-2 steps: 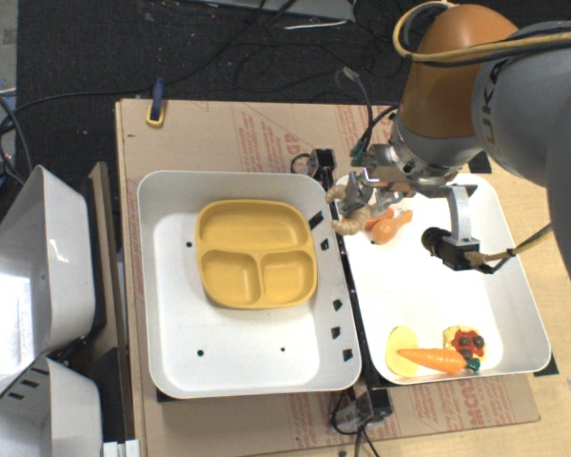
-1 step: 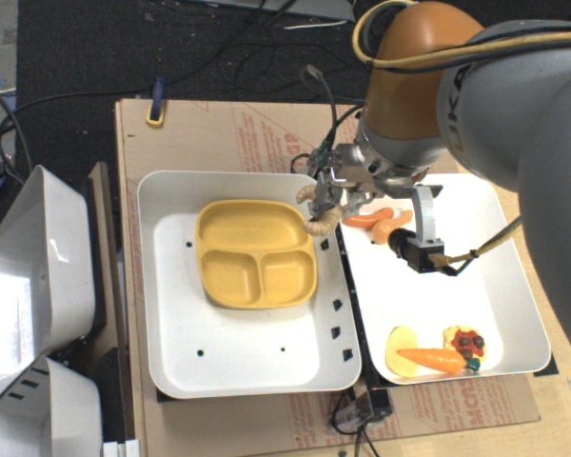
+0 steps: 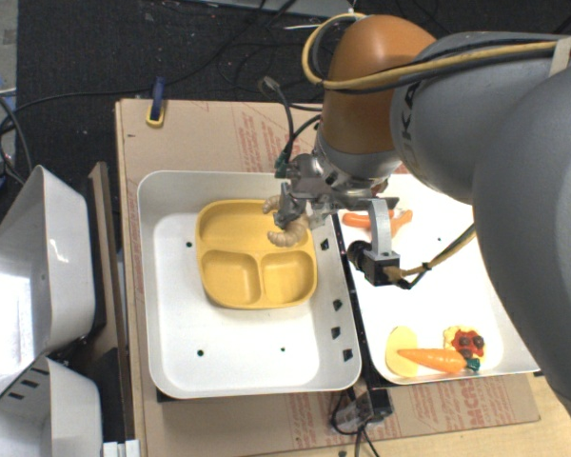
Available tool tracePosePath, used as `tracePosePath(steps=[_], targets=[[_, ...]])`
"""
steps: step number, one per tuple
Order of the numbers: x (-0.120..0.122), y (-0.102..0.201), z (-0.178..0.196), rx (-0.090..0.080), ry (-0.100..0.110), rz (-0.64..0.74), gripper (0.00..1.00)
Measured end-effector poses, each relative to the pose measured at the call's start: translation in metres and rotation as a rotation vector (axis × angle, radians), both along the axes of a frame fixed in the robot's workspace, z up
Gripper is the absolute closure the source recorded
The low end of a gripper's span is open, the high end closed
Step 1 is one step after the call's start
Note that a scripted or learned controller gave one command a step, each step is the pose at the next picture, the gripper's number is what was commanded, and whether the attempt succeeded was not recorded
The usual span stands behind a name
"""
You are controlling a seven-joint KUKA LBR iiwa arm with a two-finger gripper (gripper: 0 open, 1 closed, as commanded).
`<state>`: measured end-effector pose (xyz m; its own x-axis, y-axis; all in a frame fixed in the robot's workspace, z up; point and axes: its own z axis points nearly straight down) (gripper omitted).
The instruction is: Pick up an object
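Item: divided yellow plate (image 3: pixel 257 265), lying flat in the left bin (image 3: pixel 171 350), the claw (image 3: pixel 287 228) poised over its upper right rim; whether the claw is apart or together cannot be told. Likely light, stiff, smooth plastic, somewhat slippery; the raised rim looks the best hold.

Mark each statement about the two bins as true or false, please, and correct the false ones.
1. A yellow divided plate lies in the left bin. True.
2. The gripper hangs over the right bin. False: it is over the plate's upper right edge.
3. A toy carrot lies in the right bin. True.
4. The plate has five compartments. False: three show.
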<state>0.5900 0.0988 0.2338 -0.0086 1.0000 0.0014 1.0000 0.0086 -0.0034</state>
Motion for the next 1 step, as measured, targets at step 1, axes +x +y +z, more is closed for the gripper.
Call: tracePosePath(steps=[1], targets=[[0.0007, -0.0035, 0.0010, -0.002, -0.002, -0.006, 0.00]])
